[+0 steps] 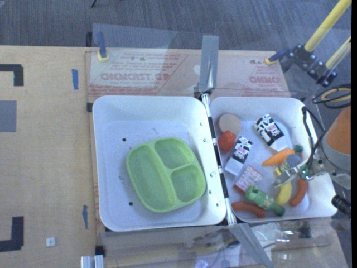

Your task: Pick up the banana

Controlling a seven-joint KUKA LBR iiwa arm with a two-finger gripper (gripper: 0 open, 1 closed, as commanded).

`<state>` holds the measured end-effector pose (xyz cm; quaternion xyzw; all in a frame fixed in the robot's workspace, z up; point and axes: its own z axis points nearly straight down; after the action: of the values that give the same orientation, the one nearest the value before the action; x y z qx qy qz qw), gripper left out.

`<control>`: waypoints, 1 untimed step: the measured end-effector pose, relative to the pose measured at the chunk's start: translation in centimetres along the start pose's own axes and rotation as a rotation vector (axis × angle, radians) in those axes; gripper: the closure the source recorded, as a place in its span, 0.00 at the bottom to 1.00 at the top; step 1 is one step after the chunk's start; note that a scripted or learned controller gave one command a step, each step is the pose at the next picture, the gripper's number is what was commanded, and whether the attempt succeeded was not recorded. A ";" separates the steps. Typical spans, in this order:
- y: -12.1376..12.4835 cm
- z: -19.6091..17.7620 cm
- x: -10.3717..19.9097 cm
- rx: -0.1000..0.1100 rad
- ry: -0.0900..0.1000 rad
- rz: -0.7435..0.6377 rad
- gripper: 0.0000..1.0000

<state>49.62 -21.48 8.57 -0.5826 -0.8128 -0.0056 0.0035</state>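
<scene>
Lying in the left bin (pixel 106 116) is a green divided plate (pixel 165 173), while the right bin (pixel 251 104) carries the toy food. The banana (pixel 284 194) rests near that bin's front right corner, just beside a red sausage (pixel 299 192). The gripper (pixel 290 173) hangs just above it, its state impossible to tell, so the pickup looks not yet done.

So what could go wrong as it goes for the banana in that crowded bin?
The banana lies packed between a hot dog and a green toy, with a carrot just above. The gripper might nudge or catch a neighbour instead. The banana is small and rounded, so it could slip. It also sits near the bin wall, leaving little room on that side.
</scene>
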 end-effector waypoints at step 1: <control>0.0 -0.8 -0.4 -0.001 -0.009 0.004 1.00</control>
<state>49.71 -21.90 9.36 -0.5843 -0.8115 -0.0034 -0.0002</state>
